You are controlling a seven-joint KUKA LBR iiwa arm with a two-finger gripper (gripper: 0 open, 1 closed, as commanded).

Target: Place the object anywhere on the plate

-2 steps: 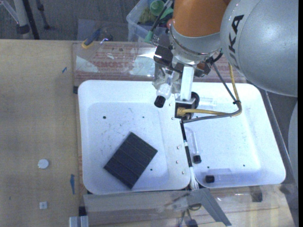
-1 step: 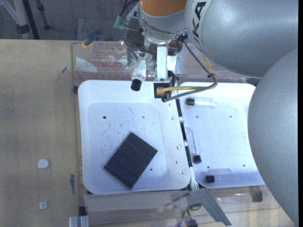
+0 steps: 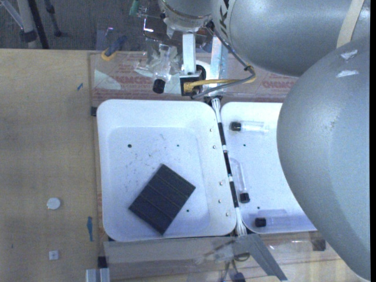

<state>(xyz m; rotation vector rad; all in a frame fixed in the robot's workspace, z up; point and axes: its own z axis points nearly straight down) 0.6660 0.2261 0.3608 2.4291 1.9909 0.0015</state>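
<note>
The plate (image 3: 161, 198) is a dark, ribbed square lying tilted on the floor of the left white bin (image 3: 117, 122), toward its front. My gripper (image 3: 175, 82) hangs high over the back edge of the bins, above a strip of printed cardboard, well behind the plate. Clear plastic parts and a black tip (image 3: 158, 87) show under the wrist, and I cannot make out whether any object is held there. Several clear tubes with black caps lie in the right bin: one at the back (image 3: 249, 126), one along the divider (image 3: 239, 184), one at the front (image 3: 273, 221).
The grey arm (image 3: 317, 98) covers the right part of the right bin (image 3: 258, 157). A bare wooden bench (image 3: 41, 157) lies to the left, with a small white disc (image 3: 53, 203) on it. A cable (image 3: 226, 84) runs from the gripper toward the arm.
</note>
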